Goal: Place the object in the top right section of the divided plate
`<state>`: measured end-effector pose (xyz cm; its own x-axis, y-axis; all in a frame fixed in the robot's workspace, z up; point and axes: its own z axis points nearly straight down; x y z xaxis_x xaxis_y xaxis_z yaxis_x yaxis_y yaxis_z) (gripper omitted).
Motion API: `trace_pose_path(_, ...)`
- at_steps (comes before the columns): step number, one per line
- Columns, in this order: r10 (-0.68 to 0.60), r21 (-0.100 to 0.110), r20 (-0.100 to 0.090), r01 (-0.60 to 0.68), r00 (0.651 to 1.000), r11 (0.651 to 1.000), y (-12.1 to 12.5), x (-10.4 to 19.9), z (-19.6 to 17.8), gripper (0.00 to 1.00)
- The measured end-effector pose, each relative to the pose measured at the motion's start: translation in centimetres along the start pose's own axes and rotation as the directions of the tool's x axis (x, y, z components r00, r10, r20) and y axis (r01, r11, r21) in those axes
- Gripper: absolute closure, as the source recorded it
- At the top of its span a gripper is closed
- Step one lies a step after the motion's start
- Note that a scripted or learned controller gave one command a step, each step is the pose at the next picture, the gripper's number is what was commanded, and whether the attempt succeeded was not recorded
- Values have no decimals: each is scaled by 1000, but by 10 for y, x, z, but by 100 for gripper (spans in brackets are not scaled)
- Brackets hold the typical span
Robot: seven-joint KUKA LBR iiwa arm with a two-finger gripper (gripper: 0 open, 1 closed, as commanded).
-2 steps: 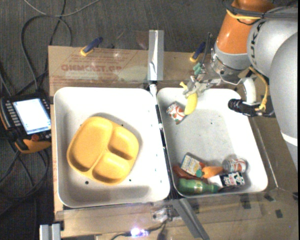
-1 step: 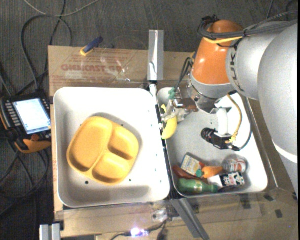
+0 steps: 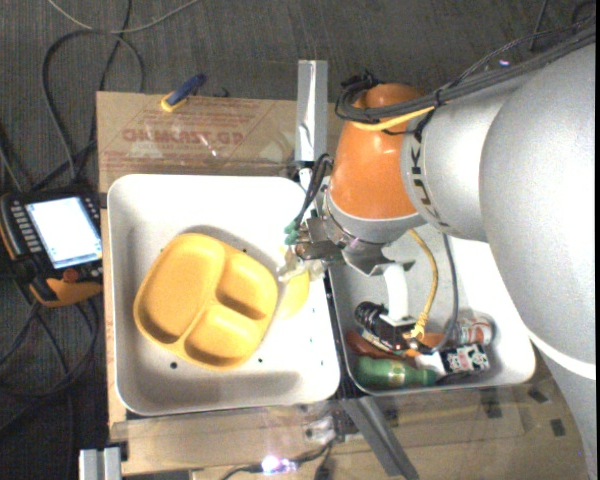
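The gripper point(image 3: 302, 251) is largely hidden beneath the arm's orange band, its state not discernible; a pale yellow object point(image 3: 294, 290) is seen below it, beside the yellow divided plate point(image 3: 208, 301) in the left bin point(image 3: 130, 368); the right bin point(image 3: 515, 363) is crowded with small items.

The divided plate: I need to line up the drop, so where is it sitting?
The divided plate lies in the left bin, with the gripper at its right edge.
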<state>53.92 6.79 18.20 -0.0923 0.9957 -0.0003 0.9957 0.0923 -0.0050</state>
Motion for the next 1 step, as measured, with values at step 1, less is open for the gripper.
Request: trace_pose_path(1,-114,1,0,114,993,993,-50,81,-13,100)
